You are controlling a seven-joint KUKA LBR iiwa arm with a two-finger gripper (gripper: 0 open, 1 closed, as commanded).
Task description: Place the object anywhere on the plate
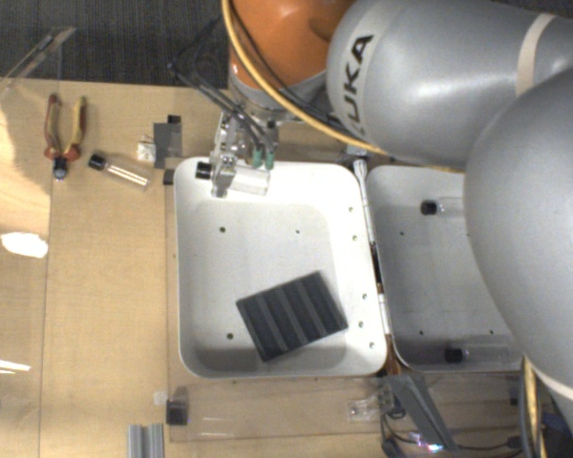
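bins (196, 256): smooth white plastic | ribbed pad (291, 315): matt dark, ridged | bench (86, 303): pale wood, glossy

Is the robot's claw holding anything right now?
I cannot tell. The gripper sits over the far rim of the left bin, too small to make out. The dark ridged block lies untouched in that bin.

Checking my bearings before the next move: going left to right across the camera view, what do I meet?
Pliers → small vial → left bin holding the dark ribbed block → right bin.
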